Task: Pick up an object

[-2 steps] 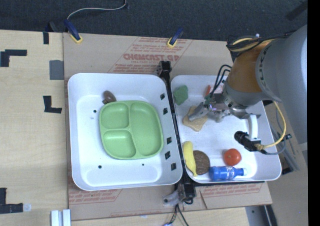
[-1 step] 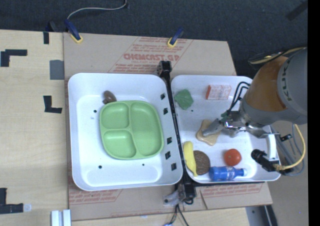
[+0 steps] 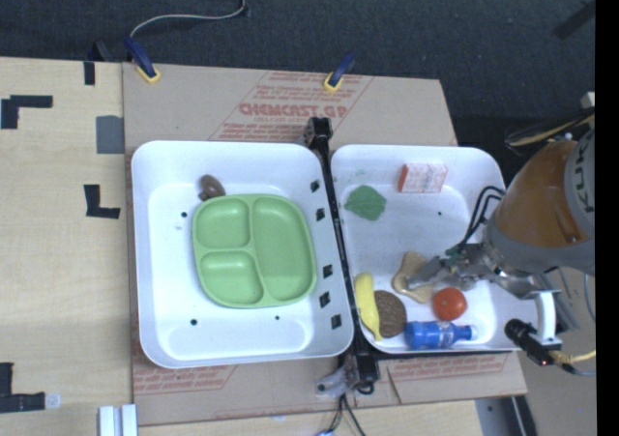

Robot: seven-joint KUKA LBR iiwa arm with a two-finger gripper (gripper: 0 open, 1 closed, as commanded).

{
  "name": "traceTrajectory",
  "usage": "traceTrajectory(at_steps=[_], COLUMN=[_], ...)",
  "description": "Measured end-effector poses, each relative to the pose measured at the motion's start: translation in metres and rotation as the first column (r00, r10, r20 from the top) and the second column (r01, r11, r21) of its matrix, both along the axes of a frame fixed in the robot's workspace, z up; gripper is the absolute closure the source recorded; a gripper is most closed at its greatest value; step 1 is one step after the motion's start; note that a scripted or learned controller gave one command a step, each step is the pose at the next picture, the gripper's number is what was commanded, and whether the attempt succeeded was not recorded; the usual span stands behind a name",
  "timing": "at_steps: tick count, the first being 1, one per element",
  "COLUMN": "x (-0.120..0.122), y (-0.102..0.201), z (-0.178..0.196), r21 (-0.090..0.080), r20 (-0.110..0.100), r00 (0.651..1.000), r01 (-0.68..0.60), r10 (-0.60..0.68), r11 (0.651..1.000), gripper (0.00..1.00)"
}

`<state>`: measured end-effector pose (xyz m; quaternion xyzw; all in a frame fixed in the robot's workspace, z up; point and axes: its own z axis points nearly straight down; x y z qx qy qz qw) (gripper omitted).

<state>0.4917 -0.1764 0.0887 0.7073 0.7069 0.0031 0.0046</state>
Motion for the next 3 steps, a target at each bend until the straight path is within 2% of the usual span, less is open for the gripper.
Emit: traceTrajectory(at_steps=[1,2,3], x=[0.027,0.084,0.035], y=[0.068,0.06,0.009], z=[0.0,-0.001,0.0], r21=[0.001,0.002,0.0], r20=[-0.001,-0.004,-0.002], r00=[1.0,1.0,1.0], r01=[-0.002,-0.002,0.0], r10=[0.002,0.002,0.0], r11=[1.0,1.0,1.0], gripper=[0.0,0.0,0.0])
